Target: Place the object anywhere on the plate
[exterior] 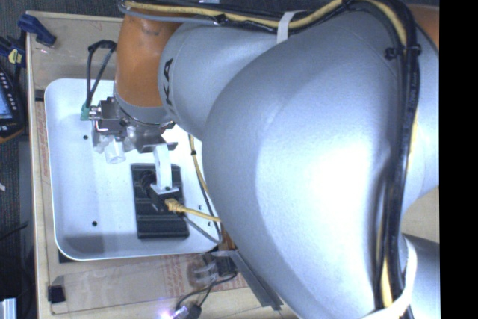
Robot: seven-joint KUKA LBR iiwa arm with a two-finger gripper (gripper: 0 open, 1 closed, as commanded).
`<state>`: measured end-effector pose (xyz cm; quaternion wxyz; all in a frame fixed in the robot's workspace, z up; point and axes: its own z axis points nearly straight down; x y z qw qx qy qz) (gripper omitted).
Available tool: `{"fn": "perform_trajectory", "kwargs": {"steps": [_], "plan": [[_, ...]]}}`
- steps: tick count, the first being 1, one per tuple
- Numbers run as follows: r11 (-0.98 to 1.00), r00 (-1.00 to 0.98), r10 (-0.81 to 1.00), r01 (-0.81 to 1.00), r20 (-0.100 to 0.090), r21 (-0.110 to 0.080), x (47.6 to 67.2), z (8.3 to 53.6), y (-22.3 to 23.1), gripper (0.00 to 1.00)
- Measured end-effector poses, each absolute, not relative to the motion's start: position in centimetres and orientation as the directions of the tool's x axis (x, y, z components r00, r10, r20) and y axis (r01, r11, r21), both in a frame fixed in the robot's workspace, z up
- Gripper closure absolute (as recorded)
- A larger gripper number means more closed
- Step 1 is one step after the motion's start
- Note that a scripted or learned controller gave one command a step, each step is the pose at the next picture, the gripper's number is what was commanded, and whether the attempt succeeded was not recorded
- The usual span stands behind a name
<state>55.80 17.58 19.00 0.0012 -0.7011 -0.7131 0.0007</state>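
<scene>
Dark floor lay beyond a wooden bench (112, 287) that carried a white bin (67, 183). The object's place could not be told, because the arm (314, 160) covered most of the bench, and the plate's place could not be told either.

The gripper (112, 149) hung low over the upper-left part of the bin, under the orange band (138, 63) and apart from the bin's walls. Whether it was open or closed, or had hold of anything, could not be told, as the parts at the wrist ran together at this slant. A blue clamp (35, 28) sat at the bench's far-left corner, well apart from the gripper.

Judged from the low pose, the step in hand was probably work near the bin floor, either a pick or a release, and progress could not be rated.

Good practice would be as follows:
- If the object was in the grip, the arm should rise straight up until clear of the bin wall.
- It should then travel level and come down over the middle of the plate.
- The release should come only once the object rested on the plate.
- If nothing was held, the grip should be checked before any travel.

The main risk appeared to be carrying an empty gripper to the plate.
</scene>
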Motion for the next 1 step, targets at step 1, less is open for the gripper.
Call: {"fn": "perform_trajectory", "kwargs": {"steps": [1], "plan": [[-0.331,0.331,0.944,0.944,-0.002,-0.004,59.35,14.00,17.46,1.00]]}}
